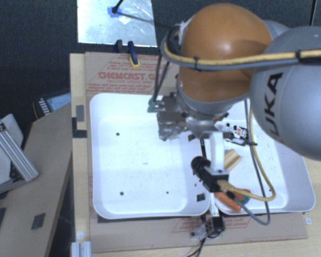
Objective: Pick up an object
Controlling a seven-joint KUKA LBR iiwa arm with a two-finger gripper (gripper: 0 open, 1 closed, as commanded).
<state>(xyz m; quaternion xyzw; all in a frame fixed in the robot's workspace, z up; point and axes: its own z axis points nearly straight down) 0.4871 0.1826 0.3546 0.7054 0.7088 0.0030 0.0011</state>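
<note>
The block [231, 159], a small tan piece, lies tilted in the right bin [295, 193], close to the rim that this bin shares with the left bin [128, 159]. Nearer the camera than the block, and near it, an orange thing [231, 201] with a bit of green at one end lies against the same bin's front wall. On the far side of the block, also near it, sits a white item [236, 133] with black and red marks; what it is cannot be told. The gripper [170, 126] hangs up and to view-left of the block, across the shared rim, above the left bin's floor and well apart from the block. From this angle it is a bare metal cluster under the wrist. Whether it is open or closed cannot be told, and nothing can be seen in its hold. The arm [294, 84] passes above and to view-right of the block, its orange band [224, 52] bulging large towards the camera and hiding the far end of the right bin. Both bins rest on a cardboard sheet [120, 75] with red print, which shows beyond the bins, far from the block towards the view's top. A clamp [132, 55] grips that sheet's far edge. Beyond the clamp lies a shiny foil sheet [115, 15].
</note>
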